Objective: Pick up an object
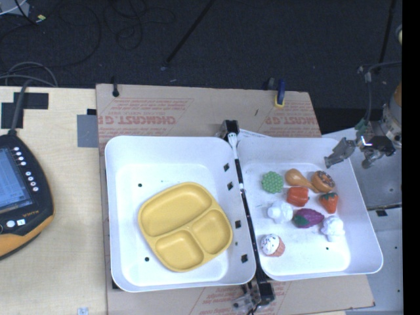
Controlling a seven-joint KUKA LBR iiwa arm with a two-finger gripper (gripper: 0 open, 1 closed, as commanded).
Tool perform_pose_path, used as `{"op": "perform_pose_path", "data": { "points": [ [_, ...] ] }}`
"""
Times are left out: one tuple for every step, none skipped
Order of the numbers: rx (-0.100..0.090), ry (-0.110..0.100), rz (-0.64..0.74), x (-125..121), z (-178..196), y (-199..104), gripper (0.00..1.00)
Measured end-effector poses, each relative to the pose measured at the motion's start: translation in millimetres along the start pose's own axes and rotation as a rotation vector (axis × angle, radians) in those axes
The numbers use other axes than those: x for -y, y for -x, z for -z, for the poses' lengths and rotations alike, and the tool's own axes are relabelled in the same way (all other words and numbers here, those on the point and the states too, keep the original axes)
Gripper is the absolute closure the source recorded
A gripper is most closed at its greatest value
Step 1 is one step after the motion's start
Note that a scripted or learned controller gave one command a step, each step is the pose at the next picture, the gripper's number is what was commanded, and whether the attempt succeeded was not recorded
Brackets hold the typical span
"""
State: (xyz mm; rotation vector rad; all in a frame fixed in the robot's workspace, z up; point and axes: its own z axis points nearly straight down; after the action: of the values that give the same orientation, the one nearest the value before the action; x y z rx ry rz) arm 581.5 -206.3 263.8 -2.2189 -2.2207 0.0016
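Overhead slanted view of a tabletop (52, 110) carrying 2 shallow white bins side by side. The left bin (125, 163) holds 1 yellow divided plate (185, 226) with 3 compartments. The right bin (357, 251) serves as the landmark: all candidate objects lie in its middle and far half. From its centre, a green knobbly ball (272, 182) sits toward the divider, a tan pear-shaped piece (296, 176) and a brown burger-like piece (322, 180) lie toward the far wall, a red tomato-like piece (298, 196) is central, a strawberry (329, 202) lies toward the outer wall, a purple piece (308, 218) sits just nearer the front, flanked by 2 white pieces (281, 211), and a cupcake-like piece (270, 245) stands alone toward the front wall.

The gripper (357, 149) hangs above the bin's far outer corner, apart from every object; the fingers appear spread apart and hold nothing.

Step in hand, judged from this layout: approach, before any grasp. The next move calls for travel inward over the bin, then descent onto 1 chosen object. The burger-like piece is nearest, but it touches its neighbours, so the fingers risk striking the strawberry or pear-shaped piece. The isolated cupcake-like piece offers clearer room on both sides.
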Motion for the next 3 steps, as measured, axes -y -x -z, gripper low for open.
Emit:
{"op": "perform_pose_path", "data": {
  "points": [
    [-0.009,-0.019,0.001,72.9,-168.3,-41.2,0.0],
    [-0.002,-0.003,-0.007,68.0,-149.4,-35.3,1.0],
    [-0.001,0.003,0.0,106.5,-74.4,-61.6,1.0]
  ]
}}
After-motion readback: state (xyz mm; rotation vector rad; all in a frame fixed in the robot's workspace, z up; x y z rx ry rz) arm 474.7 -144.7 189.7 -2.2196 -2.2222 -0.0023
